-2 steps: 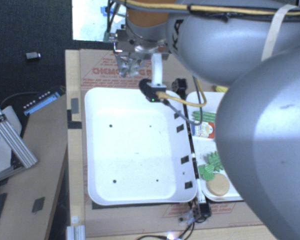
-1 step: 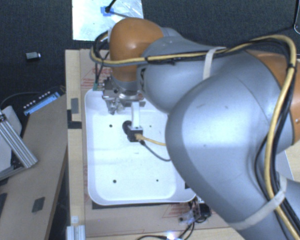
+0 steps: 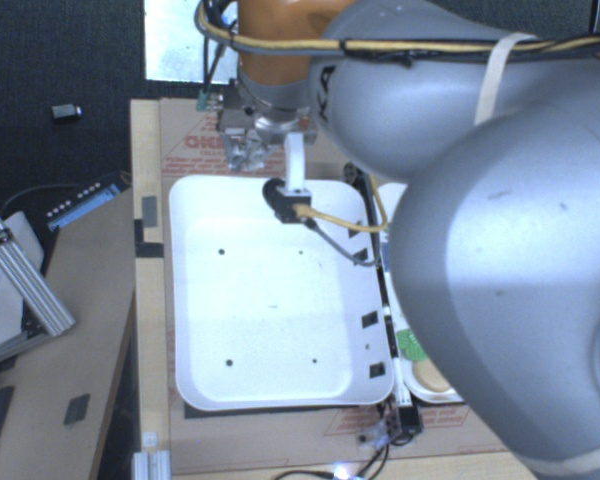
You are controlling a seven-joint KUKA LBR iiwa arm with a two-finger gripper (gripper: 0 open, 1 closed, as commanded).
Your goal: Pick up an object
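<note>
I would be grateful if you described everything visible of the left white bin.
The left white bin is a shallow, smooth tray, plastic by its look, with rounded corners and a raised rim. A few small dark specks dot its floor. It lies flat on a brown board with red print. The gripper hangs above its far edge, and a yellow cable crosses its far right corner.
</note>
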